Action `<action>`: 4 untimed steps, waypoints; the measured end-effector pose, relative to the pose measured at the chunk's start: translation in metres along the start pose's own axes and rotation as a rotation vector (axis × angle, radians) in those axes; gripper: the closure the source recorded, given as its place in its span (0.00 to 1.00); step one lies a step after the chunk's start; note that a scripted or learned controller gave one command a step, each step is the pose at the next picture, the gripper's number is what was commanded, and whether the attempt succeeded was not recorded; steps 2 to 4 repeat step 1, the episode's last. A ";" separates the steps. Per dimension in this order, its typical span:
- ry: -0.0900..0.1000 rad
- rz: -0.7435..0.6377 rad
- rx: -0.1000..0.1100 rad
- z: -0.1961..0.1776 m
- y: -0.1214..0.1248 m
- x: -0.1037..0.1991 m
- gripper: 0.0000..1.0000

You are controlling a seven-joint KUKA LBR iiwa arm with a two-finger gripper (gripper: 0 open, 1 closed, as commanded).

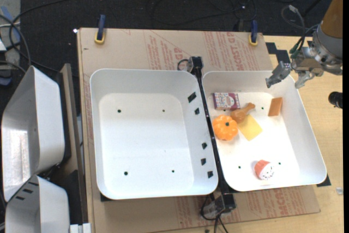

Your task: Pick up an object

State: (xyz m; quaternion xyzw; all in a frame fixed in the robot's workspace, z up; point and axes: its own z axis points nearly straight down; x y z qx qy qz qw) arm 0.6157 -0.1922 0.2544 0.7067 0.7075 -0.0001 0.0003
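Overhead, end effector [289, 76] hangs spread and ungrasping at the right bin's [313, 142] far right corner; toy pumpkin [225, 128], yellow block [251, 129] lie inside.

fixed overhead camera, slanted down on bins [97, 84]

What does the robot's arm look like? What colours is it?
The arm is thick and round, with an orange-tan band and a grey ring below it at the wrist. Its gripper is grey metal with two thin fingers. A thin cable loops beside the wrist.
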 end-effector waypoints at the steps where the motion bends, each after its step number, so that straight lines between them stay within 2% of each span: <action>1: 0.004 0.009 0.014 0.069 -0.113 -0.016 0.00; 4: 0.004 0.009 0.014 0.069 -0.113 -0.016 0.00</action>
